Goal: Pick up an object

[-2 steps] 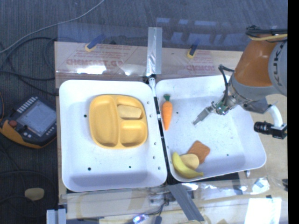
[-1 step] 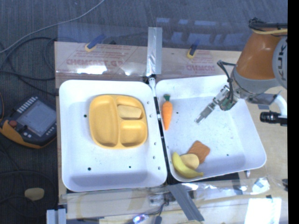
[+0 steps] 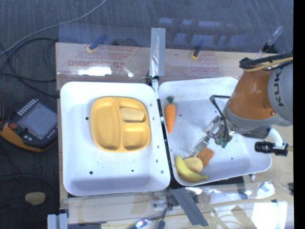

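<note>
The arm [image 3: 255, 101] reaches in over the right bin [image 3: 238, 87] and angles down toward that bin's near left corner, where most of the loose objects lie. The gripper [image 3: 206, 142] is low over the bin floor, pointing at that cluster, a pose that suits a descent onto one of the pieces there.

Jaw state: the fingers are thin and seen against a pale floor; nothing is visible between them, and how far apart they stand cannot be told.

Likely target: an orange wedge [image 3: 206, 155], a small flat-sided block that may be a toy food piece. It lies just below the gripper tip, inside the right bin, touching or nearly touching a pale yellow round piece [image 3: 193, 163]. That piece rests against a banana [image 3: 188, 171], which curves along the bin's near wall.

Other contents: a carrot [image 3: 170, 116] with a green top lies against the right bin's left wall, well apart from the gripper.

The left bin [image 3: 76, 175] holds a yellow divided tray [image 3: 107, 125] near its centre, with a tan block [image 3: 132, 114] in the upper right compartment.

The close packing of wedge, round piece and banana may hinder a clean single grasp.
</note>
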Tool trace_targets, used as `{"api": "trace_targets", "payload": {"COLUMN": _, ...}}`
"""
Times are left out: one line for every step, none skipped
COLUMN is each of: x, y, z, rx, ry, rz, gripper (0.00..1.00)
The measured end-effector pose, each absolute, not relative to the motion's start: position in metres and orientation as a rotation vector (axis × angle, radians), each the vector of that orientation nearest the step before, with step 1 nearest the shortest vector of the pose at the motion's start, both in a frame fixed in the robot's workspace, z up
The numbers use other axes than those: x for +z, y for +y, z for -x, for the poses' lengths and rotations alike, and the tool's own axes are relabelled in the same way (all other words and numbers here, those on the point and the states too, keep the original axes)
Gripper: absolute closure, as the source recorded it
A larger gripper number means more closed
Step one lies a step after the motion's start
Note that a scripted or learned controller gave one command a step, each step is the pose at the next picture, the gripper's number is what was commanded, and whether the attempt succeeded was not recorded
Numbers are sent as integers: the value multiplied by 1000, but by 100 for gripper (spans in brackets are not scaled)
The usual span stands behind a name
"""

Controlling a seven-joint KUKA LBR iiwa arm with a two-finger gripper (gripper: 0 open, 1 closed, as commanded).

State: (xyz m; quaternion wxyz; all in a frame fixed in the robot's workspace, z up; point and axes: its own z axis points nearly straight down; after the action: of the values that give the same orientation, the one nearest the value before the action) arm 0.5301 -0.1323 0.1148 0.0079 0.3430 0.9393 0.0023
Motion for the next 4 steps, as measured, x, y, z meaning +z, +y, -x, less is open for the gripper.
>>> {"api": "trace_targets", "payload": {"x": 126, "y": -130, "z": -532, "rx": 16, "ry": 2934, "rz": -1069, "gripper": 100}}
{"api": "trace_targets", "payload": {"x": 126, "y": -130, "z": -532, "rx": 16, "ry": 2934, "rz": -1070, "gripper": 0}}
{"api": "trace_targets", "payload": {"x": 103, "y": -135, "z": -530, "rx": 29, "ry": 2866, "rz": -1204, "gripper": 0}}
{"api": "trace_targets", "payload": {"x": 109, "y": -197, "z": -595, "rx": 31, "ry": 2873, "rz": -1144, "gripper": 0}}
